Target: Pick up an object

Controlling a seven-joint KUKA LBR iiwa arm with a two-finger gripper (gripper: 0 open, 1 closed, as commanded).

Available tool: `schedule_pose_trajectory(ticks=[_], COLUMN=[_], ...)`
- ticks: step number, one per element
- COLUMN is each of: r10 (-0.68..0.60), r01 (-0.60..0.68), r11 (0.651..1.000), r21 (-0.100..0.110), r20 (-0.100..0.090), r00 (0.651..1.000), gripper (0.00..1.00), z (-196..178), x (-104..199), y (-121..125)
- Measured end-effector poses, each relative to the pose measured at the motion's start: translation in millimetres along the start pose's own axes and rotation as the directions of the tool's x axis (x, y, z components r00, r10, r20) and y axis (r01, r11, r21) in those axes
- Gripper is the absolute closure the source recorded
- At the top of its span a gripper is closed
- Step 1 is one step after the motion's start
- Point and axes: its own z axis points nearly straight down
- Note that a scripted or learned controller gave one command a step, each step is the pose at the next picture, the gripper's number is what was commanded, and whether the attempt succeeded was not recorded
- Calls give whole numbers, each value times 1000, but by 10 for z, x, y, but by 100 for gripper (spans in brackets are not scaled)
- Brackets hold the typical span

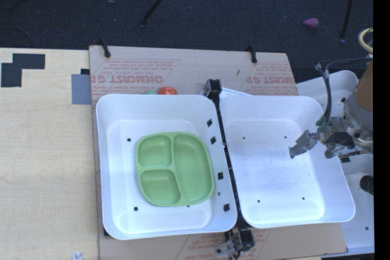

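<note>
Near edge first: the green divided plate (pixel 175 168) lies flat in the left bin (pixel 116 112), looking light, rigid, slick; its raised rim seems the best hold. The gripper (pixel 312 144) hovers over the right bin (pixel 329 207), fingers apart, carrying nothing.

Red print on cardboard sheet (pixel 183 73), upside down, not clearly legible.

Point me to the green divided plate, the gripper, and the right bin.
green divided plate (pixel 175 168): camera view, centre ridge where its compartments meet.
gripper (pixel 303 144): camera view, grey fingertips over the right bin's right side.
right bin (pixel 268 198): camera view, bare white floor.
</note>
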Motion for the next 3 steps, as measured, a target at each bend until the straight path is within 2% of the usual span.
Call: schedule_pose_trajectory(ticks=[1,2,3], r10=[-1,-1,-1], r01=[1,1,1], r11=[1000,1000,1000], r21=[-9,-3,-4], r20=[2,0,0], r00=[1000,1000,1000], gripper=[0,0,0], z=[-43,581,1029], x=[-1,-6,-8], y=[16,-47,0])
